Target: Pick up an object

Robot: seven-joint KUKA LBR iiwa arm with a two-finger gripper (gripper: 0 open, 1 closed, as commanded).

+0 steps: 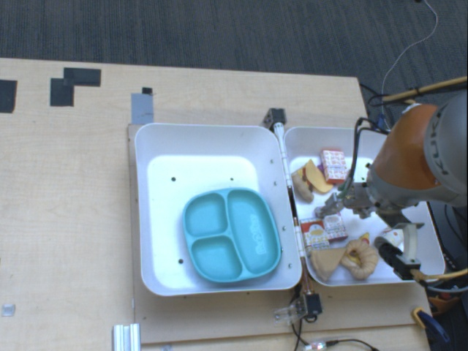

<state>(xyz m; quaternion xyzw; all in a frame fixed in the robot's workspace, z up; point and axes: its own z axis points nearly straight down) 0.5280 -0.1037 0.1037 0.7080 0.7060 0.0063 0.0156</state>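
Observation:
The right bin (295,139) holds several toy food items. A red and white carton (334,164) lies near its back. A tan and yellow wedge (310,178) rests by the bin's left wall. Nearer the front are a small red and white packet (326,232), a tan wedge (326,261) and a tan pastry (361,258). My gripper (333,206) hangs low over the middle of this bin, between the yellow wedge and the packet, just above the packet's top edge. Nothing shows in its grasp. The orange-banded wrist (404,159) hides the bin's right side.
The left bin (161,152) holds a light blue three-compartment plate (232,234) toward its front right. A ridge with a latch (276,117) divides the two bins. Cables run along the bench's right side and front edge.

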